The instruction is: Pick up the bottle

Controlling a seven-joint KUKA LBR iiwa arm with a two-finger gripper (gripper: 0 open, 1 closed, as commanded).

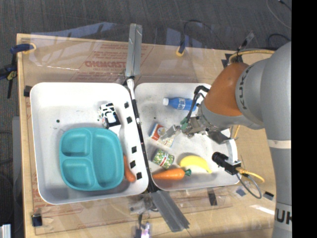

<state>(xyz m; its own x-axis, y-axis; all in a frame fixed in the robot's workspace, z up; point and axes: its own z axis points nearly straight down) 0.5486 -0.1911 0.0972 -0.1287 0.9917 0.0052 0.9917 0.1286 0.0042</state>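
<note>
The bottle (178, 103) is clear blue plastic with a white cap, and it lies on its side at the back of the right bin (148, 94). My gripper (184, 126) hangs over the middle of that bin, just in front of the bottle and a little to its right. The gripper sits low among the objects, close to a red and white carton (157, 131). The orange-banded wrist (223, 97) rises behind it and hides the bin's back right corner. Nothing is visibly held.
At the right bin's front lie a green can (162, 158), a banana (194, 163) and a carrot (171, 173). The left bin (44, 98) holds a teal divided tray (91, 158), a black and white object (109, 114) and an orange piece (128, 172).
</note>
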